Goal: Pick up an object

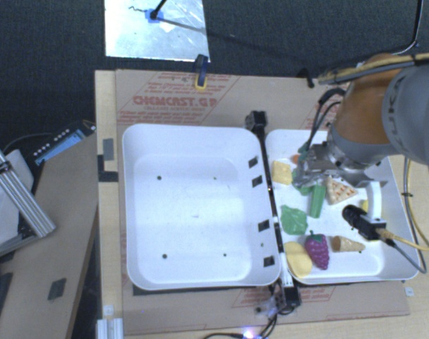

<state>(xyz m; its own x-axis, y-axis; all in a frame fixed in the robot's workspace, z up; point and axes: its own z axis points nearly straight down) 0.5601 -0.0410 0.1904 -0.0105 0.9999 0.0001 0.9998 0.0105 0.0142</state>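
My gripper (310, 177) is low in the right bin (391, 263), over its back half. It hangs just above the upper end of a green cucumber-like stick (317, 201). A yellow wedge (281, 172) lies just to its left and a pizza slice (340, 190) just to its right. Nearer the front lie a green leaf piece (294, 220), a purple bunch of grapes (317, 251), a yellow fruit (299, 258) and an ice cream cone (347, 244). The wrist hides what is directly under the gripper.
The left bin (193, 203) sits beside the right one, with a black clip-lined divider (271, 203) between them. A small orange piece (295, 159) lies at the back of the right bin. The grey arm with its orange band (366, 111) comes in from the right.
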